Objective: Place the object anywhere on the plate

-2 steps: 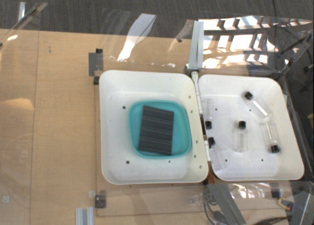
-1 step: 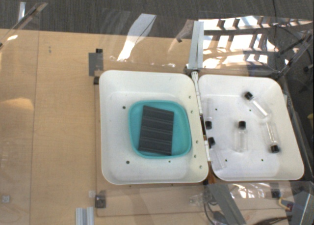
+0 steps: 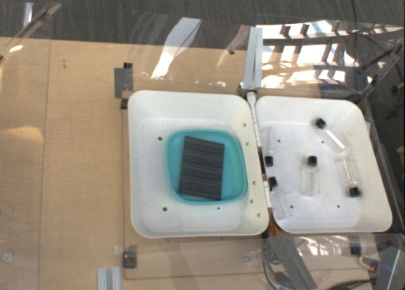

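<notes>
A teal plate (image 3: 237, 168) lies in the left white bin (image 3: 145, 156). A dark grey ribbed rectangular block (image 3: 202, 168) rests flat on the plate's middle, slightly tilted. In the right white bin (image 3: 373, 206) lie three clear vials with black caps: one near the back (image 3: 330, 133), one in the middle (image 3: 311, 173), one at the right (image 3: 350, 176).
The bins sit side by side on a wooden bench, joined by a white hinge strip (image 3: 261, 156) with small black clips. A metal frame (image 3: 316, 48) stands behind the right bin. Bare bench spreads to the left.
</notes>
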Robot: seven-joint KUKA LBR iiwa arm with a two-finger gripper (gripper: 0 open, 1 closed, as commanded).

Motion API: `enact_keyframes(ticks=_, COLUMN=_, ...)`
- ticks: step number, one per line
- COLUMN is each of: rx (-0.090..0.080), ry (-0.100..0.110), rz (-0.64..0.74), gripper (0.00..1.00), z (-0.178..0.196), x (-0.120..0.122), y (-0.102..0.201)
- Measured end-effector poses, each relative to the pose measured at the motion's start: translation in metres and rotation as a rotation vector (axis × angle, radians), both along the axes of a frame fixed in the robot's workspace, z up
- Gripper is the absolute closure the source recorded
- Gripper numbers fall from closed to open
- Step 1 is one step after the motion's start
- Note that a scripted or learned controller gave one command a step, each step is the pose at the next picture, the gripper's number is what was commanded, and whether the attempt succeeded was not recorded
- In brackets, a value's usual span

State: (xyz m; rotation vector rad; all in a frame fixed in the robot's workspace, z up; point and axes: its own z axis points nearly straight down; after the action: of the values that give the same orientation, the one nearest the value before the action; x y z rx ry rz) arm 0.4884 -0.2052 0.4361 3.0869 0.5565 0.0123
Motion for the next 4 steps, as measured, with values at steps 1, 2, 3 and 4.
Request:
enact_keyframes(ticks=1, rx=0.0, ry=0.0, rz=0.0, gripper=0.0, z=0.0, x=0.0, y=0.0)
enact_keyframes(ticks=2, rx=0.0, ry=0.0, rz=0.0, gripper=0.0, z=0.0, x=0.0, y=0.0)
enact_keyframes(ticks=3, rx=0.0, ry=0.0, rz=0.0, gripper=0.0, z=0.0, x=0.0, y=0.0)
enact_keyframes(ticks=4, rx=0.0, ry=0.0, rz=0.0, gripper=0.0, z=0.0, x=0.0, y=0.0)
